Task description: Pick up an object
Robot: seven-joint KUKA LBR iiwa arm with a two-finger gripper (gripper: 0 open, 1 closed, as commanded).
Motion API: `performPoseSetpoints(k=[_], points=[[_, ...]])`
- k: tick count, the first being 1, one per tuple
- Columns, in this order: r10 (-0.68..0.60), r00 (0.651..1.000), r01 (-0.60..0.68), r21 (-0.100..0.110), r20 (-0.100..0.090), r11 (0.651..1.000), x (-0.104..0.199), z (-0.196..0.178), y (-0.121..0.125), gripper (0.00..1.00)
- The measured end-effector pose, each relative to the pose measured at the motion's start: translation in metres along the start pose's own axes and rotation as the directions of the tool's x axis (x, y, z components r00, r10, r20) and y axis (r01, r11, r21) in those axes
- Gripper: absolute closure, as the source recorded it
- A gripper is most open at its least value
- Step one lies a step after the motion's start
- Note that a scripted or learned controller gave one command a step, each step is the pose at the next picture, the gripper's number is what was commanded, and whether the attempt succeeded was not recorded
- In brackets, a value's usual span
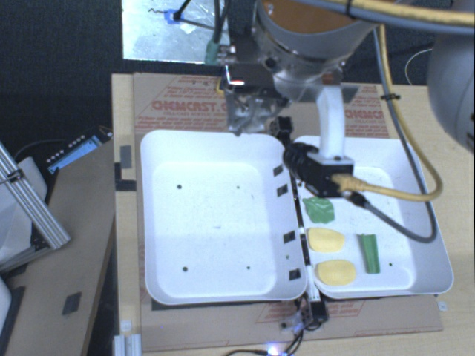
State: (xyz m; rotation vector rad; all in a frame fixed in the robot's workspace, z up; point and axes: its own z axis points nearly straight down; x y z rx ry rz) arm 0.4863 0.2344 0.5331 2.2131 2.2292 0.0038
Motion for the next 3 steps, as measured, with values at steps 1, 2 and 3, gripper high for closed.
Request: performPoseSetpoints(k=[1,2,3], points=[[0.0,1.0,0.0,0.0,0.0,1.0,0.0,-0.002,0.0,1.0],[0.006,1.0,-0.006,0.014,0.007,1.0,-0.001,0.138,-0.001,1.0],[0.006,1.0,-0.006,-0.001,-0.001,1.0,0.0,0.118,0.001,1.0]])
